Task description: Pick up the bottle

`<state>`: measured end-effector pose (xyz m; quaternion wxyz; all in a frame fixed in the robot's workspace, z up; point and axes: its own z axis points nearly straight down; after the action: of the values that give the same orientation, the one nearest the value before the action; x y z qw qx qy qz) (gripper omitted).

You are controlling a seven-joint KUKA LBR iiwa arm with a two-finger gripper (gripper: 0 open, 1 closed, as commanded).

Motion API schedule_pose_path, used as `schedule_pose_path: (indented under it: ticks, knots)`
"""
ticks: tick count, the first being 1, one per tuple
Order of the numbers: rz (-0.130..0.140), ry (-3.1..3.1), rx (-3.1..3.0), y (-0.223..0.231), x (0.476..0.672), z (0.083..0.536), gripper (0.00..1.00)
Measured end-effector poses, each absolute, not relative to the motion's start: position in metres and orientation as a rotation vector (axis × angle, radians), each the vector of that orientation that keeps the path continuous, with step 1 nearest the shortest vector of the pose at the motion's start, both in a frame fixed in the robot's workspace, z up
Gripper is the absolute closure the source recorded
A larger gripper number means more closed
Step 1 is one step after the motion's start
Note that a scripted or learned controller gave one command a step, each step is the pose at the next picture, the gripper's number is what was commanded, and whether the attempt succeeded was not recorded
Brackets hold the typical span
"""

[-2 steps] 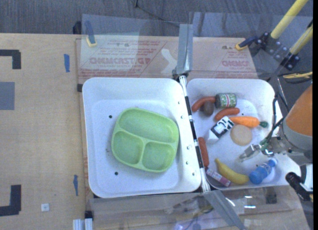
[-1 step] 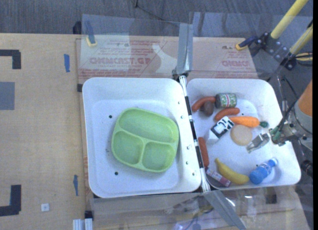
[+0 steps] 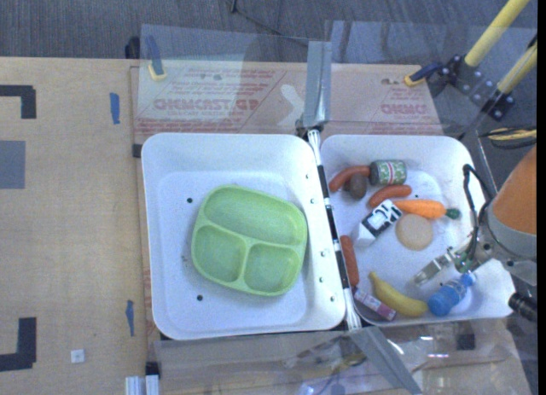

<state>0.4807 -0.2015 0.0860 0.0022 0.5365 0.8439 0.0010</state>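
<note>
- 1 blue bottle [image 3: 450,296] lies near the right bin's [image 3: 444,148] front right corner, beside a banana [image 3: 397,296].
- Gripper [image 3: 437,269] hovers just above it; open or closed, I cannot tell.
- Approach step, seemingly; next: descend squarely over the bottle.

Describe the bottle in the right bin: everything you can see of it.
The bottle is small and blue, with a paler, see-through-looking end toward the upper right; it looks like plastic. It lies on its side near the front right corner of the right bin, slanted, its rounder blue end toward the banana, close to that fruit's tip. The gripper sits just above and left of it; whether they touch is unclear. Any label is too small to read.
</note>
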Motion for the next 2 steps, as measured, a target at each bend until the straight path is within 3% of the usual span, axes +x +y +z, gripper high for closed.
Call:
schedule_pose_path:
  ticks: [1,2]
  knots:
    - [0.006,2.638,1.686,-0.2033,0.4818,0.0973,1.00]
    - [0.005,2.639,1.685,-0.2033,0.4817,0.0973,0.00]
